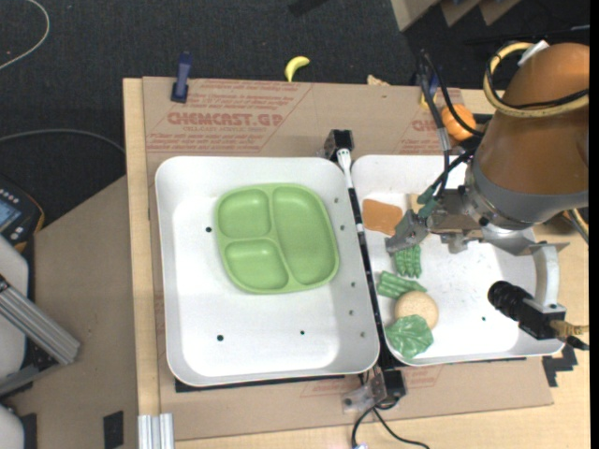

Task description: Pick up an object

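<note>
The gripper (408, 238) hangs low in the right bin (487, 340), tip right at the top of the green ridged piece (405, 262), with the orange slab (382, 216) just beside it. Whether it's open or closed, I cannot tell from this angle. Best play, I'd judge: straddle the green piece squarely and stay off the round beige bun (416, 306) below. The arm (533, 138) reaches in from the right, wrist bent down over the bin.

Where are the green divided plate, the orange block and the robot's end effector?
green divided plate (277, 238): camera view, on its middle ridges.
orange block (381, 216): camera view, on its top face.
end effector (406, 242): camera view, at its fingertips, above the green toy.
</note>
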Robot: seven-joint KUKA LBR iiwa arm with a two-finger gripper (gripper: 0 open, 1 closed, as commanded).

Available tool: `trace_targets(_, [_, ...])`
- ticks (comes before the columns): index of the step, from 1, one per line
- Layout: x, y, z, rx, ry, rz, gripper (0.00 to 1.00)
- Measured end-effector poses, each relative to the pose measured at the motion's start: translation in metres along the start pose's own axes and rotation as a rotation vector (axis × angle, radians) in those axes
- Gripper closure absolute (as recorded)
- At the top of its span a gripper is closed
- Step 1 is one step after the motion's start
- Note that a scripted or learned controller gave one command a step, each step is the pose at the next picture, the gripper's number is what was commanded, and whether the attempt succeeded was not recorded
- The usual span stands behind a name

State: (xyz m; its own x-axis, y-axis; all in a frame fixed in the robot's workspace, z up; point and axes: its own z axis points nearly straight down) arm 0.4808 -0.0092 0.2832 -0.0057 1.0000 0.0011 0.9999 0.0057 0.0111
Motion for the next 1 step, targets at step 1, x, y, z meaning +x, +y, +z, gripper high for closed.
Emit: trace_targets(1, [-0.0067, -0.0044, 0.1038, 0.021, -0.001, 0.008, 0.00])
